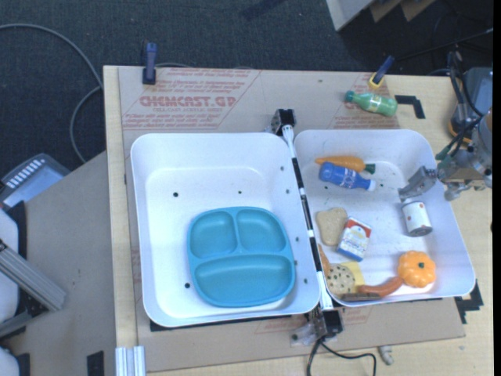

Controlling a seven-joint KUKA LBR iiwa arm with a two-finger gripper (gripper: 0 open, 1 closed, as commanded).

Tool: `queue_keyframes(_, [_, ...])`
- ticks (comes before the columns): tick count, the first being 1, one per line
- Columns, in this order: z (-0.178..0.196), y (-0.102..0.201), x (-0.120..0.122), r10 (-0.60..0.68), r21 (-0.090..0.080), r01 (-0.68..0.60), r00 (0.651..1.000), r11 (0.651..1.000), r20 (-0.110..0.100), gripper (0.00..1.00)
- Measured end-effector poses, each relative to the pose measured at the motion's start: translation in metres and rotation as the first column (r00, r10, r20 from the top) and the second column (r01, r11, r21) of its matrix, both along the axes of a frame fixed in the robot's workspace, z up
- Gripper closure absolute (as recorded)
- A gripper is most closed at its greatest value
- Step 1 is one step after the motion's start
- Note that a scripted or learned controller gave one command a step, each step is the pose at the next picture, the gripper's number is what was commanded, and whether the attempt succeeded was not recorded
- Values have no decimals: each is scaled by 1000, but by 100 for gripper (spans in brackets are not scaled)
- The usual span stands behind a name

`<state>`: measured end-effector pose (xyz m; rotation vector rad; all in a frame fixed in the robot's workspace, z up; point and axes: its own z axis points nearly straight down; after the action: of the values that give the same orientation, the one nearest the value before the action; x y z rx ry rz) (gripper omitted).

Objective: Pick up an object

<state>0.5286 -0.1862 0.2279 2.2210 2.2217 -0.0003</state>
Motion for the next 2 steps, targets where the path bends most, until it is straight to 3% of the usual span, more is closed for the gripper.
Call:
queue_keyframes(1, [-112, 64, -11, 1, 1, -1, 1000, 1000, -2, 0])
queue_keyframes(2, [-141, 93, 26, 0, 0, 0, 1000, 1000, 4, 0])
